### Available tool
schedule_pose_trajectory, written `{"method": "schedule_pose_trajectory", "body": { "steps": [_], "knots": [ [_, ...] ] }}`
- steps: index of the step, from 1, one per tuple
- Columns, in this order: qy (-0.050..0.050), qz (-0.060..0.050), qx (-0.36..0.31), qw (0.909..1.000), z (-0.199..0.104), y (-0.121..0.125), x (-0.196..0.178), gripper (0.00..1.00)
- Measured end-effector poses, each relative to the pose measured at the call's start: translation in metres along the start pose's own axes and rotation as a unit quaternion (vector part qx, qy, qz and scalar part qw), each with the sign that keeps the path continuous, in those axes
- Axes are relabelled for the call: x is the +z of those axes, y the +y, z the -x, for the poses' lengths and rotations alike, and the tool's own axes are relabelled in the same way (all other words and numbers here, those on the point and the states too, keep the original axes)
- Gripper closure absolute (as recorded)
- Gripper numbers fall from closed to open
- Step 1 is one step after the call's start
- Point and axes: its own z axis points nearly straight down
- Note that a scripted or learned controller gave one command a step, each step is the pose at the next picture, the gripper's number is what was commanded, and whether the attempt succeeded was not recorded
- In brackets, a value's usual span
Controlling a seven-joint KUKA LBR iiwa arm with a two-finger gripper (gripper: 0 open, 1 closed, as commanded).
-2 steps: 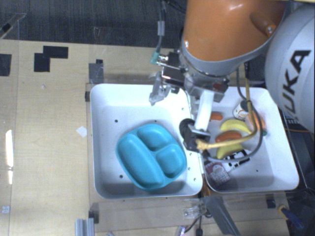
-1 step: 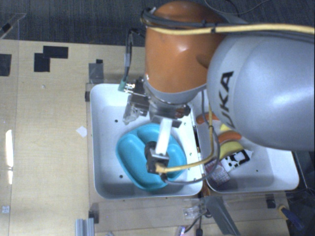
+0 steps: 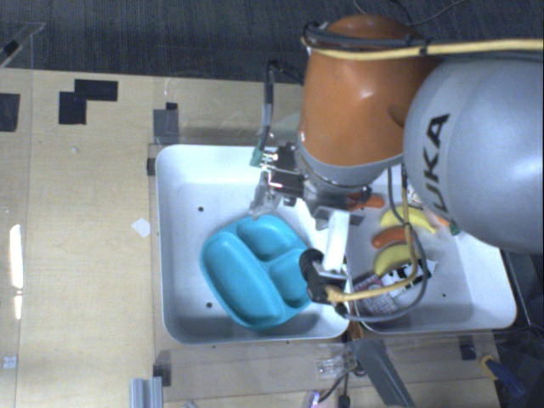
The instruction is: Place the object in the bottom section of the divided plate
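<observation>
Toward the bench's (image 3: 76, 253) left edge, the pale surface carries a few black marks (image 3: 85, 100) near its far side. The left bin (image 3: 183, 228) holds the blue divided plate (image 3: 246, 279), which lies toward the bin's near edge and right wall; nothing rests in the parts of its sections that show. The gripper (image 3: 265, 199) hangs at the plate's far rim, perhaps touching it, and I cannot tell whether it is spread or pressed together. The grey arm (image 3: 476, 151) covers the bins' shared wall. In the right bin (image 3: 476, 300), close under the arm, lie two yellow pieces (image 3: 401, 220) and an orange piece (image 3: 393, 238) between them.
</observation>
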Motion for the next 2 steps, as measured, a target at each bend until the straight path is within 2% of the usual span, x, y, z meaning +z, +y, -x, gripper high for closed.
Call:
{"method": "schedule_pose_trajectory", "body": {
  "steps": [1, 2],
  "knots": [
    [0.001, 0.0, 0.038, 0.9993, -0.055, -0.011, -0.015, 0.0],
    [0.0, 0.0, 0.042, 0.9991, -0.012, -0.002, -0.019, 0.0]
  ]
}}
